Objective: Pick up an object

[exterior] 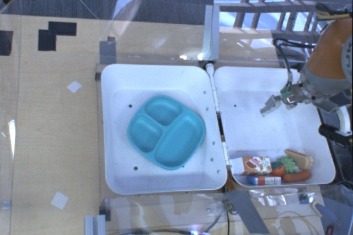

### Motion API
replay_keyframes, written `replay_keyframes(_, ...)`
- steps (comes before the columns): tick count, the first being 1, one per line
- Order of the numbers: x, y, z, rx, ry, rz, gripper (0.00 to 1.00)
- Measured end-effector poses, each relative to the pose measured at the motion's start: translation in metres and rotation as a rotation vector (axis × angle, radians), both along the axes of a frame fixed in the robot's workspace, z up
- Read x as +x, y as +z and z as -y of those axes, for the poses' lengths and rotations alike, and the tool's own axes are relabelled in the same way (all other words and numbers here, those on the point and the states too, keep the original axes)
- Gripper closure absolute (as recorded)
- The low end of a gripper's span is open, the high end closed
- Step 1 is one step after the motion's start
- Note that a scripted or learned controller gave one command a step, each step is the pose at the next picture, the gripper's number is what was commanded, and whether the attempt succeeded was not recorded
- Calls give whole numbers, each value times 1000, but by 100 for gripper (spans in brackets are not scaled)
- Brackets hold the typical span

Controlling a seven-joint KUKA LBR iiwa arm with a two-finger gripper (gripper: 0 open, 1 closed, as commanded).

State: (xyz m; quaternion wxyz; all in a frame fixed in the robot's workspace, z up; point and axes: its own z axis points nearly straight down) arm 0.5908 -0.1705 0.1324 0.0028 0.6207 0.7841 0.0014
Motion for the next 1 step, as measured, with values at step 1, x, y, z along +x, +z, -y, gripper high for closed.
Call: replay_keyframes(1, -103, 4, 36, 0, -9, -2, 0)
